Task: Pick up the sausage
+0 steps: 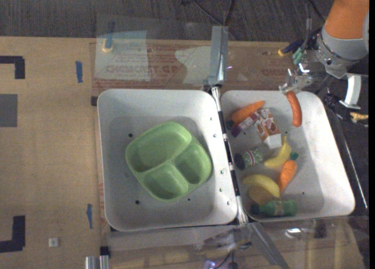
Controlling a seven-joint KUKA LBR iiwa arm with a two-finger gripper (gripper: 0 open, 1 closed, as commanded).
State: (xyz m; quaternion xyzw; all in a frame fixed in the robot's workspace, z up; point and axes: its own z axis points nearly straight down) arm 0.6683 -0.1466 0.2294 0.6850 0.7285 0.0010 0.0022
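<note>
Fingers (291, 88) of the gripper (292, 86) are seen closed on the upper end of the sausage (294, 109), which hangs from them toward 6 o'clock over the right bin (328, 162), at its far edge. A carrot (246, 111) is found at 9 o'clock from the sausage.

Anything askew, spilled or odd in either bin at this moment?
One thing stands out: the red-orange sausage hangs upright under the tool near the right white bin's far rim, apart from the toy food piled on the floor. The green divided plate sits flat in the left white bin. Nothing looks spilled.
</note>
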